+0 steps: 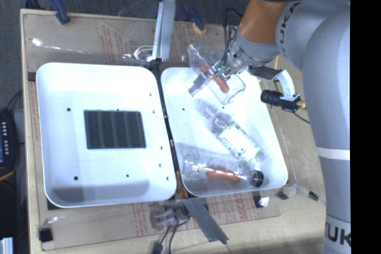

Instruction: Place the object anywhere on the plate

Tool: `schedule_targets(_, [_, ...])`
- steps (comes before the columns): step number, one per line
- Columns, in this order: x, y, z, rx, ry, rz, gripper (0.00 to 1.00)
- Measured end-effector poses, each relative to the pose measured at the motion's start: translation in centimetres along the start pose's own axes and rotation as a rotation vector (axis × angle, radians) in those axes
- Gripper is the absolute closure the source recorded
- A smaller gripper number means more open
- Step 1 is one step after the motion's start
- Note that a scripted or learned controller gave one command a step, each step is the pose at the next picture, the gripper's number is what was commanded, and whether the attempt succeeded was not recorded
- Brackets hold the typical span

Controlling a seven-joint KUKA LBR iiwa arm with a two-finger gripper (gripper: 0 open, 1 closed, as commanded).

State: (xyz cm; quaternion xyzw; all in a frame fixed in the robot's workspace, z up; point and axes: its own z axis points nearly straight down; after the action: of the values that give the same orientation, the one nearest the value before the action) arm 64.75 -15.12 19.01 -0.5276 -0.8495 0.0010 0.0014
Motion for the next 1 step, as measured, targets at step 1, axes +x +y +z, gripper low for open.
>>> schedule_targets(1, [2.78,-0.46,-4.71,-0.001,-0.001,0.269,1.00])
